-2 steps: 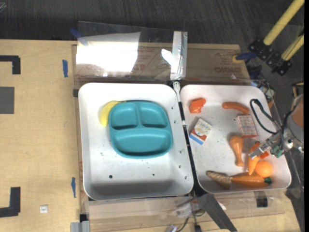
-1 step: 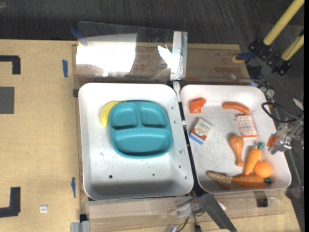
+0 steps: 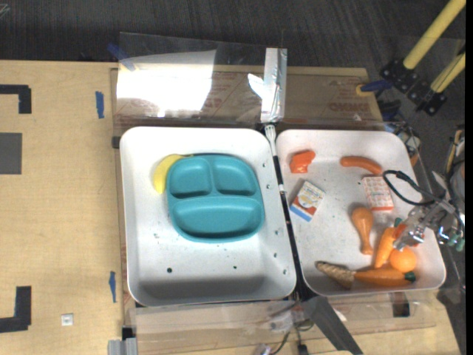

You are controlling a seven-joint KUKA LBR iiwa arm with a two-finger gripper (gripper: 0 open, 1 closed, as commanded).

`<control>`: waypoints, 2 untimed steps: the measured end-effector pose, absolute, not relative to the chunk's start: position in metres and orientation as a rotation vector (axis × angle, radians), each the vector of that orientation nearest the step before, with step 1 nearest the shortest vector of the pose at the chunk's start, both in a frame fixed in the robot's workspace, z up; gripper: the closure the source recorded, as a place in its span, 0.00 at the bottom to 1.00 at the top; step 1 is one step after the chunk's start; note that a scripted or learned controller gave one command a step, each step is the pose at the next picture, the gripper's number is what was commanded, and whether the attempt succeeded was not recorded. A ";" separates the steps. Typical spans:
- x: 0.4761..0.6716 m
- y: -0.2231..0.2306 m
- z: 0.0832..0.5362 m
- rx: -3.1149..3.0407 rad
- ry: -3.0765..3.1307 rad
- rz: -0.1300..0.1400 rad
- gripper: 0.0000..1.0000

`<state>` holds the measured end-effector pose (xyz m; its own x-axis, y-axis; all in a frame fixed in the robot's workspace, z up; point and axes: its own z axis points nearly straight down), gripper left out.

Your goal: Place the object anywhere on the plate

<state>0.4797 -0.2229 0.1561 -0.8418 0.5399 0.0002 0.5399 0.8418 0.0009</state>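
Plate (image 3: 216, 197), teal and split into compartments, sits in the left bin (image 3: 140, 257), partly covering a yellow piece (image 3: 161, 171) at its upper left edge; none of its compartments holds anything, so the placing is still to be done. The toy foods are all gathered in the right bin (image 3: 332, 220): a small carton (image 3: 307, 200), an orange chunk (image 3: 301, 160), a sausage (image 3: 361, 165), a printed box (image 3: 378, 194), a drumstick (image 3: 362, 226), a cone (image 3: 336, 273) and a cluster of carrots with an orange ball (image 3: 403, 260) at the lower right corner. The end effector (image 3: 415, 228) hangs over that cluster, apparently to pick from it, but whether it is spread or closed I cannot tell, and nothing visibly sits in its grip. Which object it aims for is unclear; the packed cluster could make a clean grasp difficult.
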 end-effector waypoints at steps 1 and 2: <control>0.482 -0.224 0.206 0.355 3.111 -0.004 1.00; 0.480 -0.223 0.127 0.971 2.986 0.001 1.00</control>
<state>0.4803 -0.2225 0.1267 -0.8086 0.5883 -0.0010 0.5883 0.8086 0.0011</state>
